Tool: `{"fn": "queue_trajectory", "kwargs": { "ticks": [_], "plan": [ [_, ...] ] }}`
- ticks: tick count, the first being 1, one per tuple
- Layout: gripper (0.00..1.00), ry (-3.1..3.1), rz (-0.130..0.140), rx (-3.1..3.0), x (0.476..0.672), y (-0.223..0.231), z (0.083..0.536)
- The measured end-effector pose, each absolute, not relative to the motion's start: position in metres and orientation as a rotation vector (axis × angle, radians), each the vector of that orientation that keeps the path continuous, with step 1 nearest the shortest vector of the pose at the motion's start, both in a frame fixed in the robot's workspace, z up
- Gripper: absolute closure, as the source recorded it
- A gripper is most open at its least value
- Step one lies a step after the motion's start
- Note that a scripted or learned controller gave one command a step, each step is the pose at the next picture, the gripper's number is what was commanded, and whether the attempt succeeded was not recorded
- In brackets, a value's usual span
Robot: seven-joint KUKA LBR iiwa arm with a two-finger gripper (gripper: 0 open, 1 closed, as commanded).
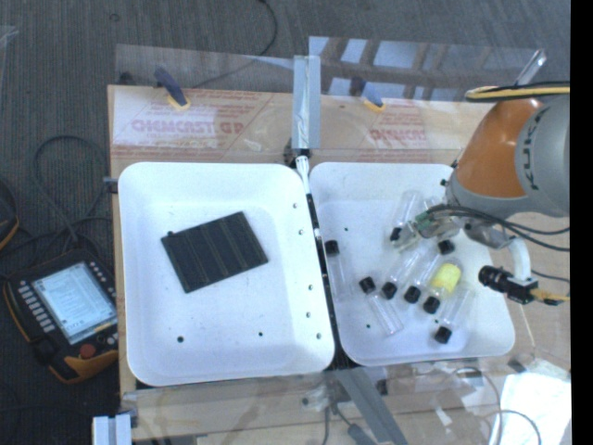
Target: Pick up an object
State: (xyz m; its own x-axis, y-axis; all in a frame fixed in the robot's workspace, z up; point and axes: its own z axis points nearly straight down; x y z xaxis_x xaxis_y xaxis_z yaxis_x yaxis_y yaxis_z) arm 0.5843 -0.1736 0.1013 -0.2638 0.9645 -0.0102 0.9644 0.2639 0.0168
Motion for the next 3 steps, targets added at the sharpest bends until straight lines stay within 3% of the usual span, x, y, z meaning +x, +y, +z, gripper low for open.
{"fn": "queue_trajectory", "kwargs": {
  "ticks": [1,2,3],
  "plan": [
    [0.0,2.483,0.011,1.895,0.584,-0.174,0.101],
    [0.0,2.551,0.033,1.863,0.619,-0.203,0.093],
    [1.0,2.533,0.031,1.852,0.621,-0.206,0.103]
  ]
}}
